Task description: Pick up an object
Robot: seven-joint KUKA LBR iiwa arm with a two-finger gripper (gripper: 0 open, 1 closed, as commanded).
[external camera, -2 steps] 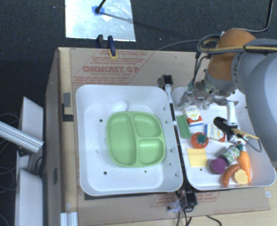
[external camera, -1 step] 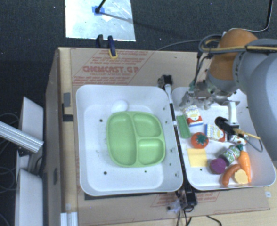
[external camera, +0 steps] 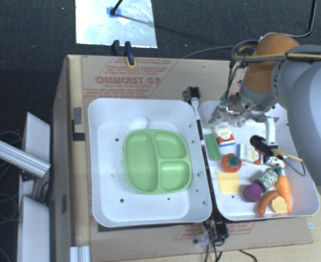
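Note:
My gripper hangs over the far left part of the right bin, under the arm's orange band. Just in front of it stands a small white and red carton. A green block lies by the bin's left wall. Nearer the front are a red tomato, a yellow cheese slice, a purple piece, a small can, a carrot and an orange sausage-like piece. A small printed box lies right of the tomato. Nothing shows in the gripper.
The left bin holds a green divided plate and a pale round thing behind it. A black divider rail runs between the bins. The big grey arm covers the right bin's far right side.

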